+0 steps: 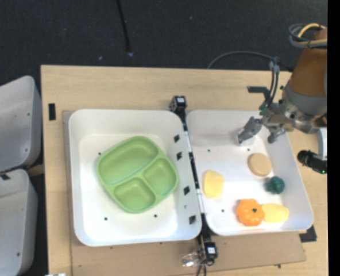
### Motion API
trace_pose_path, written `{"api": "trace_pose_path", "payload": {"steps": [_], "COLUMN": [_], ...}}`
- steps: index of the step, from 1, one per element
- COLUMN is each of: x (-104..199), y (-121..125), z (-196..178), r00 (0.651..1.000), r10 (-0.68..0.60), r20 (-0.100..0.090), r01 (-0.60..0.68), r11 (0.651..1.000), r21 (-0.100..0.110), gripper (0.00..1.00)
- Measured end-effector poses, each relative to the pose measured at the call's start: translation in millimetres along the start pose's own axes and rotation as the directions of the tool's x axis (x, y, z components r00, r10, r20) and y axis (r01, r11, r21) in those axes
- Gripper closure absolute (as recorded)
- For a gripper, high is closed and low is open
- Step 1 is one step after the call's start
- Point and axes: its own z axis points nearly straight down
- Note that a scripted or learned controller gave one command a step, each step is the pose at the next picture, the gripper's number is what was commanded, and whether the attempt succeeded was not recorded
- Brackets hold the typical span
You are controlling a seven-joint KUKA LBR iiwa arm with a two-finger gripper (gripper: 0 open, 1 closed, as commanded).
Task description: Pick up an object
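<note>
Objects: five items are seen in the right bin [234, 125], all lying on its floor and none between the fingers.
Tan disc [260, 164]: located toward the far right of the right bin, just below the hand.
Teal piece [275, 184]: placed just beside the disc, on its near right.
Pale yellow item [213, 184]: set near the divider side of the right bin, well apart from the disc.
Orange pumpkin [250, 211]: found at the near edge of the right bin, touching a yellow lemon-shaped item [274, 213] on its right.
Hand [261, 130]: positioned over the far right part of the right bin; two fingers are seen spread apart, released, with nothing grasped.
Arm [308, 76]: entered from the right, its orange band visible above the wrist.
Left bin [78, 211]: occupied by a green divided plate [136, 173] with three compartments.
Worktop [101, 85]: both white bins are carried side by side.
</note>
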Motion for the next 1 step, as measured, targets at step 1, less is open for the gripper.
{"api": "trace_pose_path", "payload": {"steps": [1], "x": [0.4], "y": [2.7], "z": [-8.6], "r00": [1.000], "r10": [-0.003], "r20": [0.002], "r01": [0.003], "r11": [1.000], "r21": [-0.013], "gripper": [0.00]}}
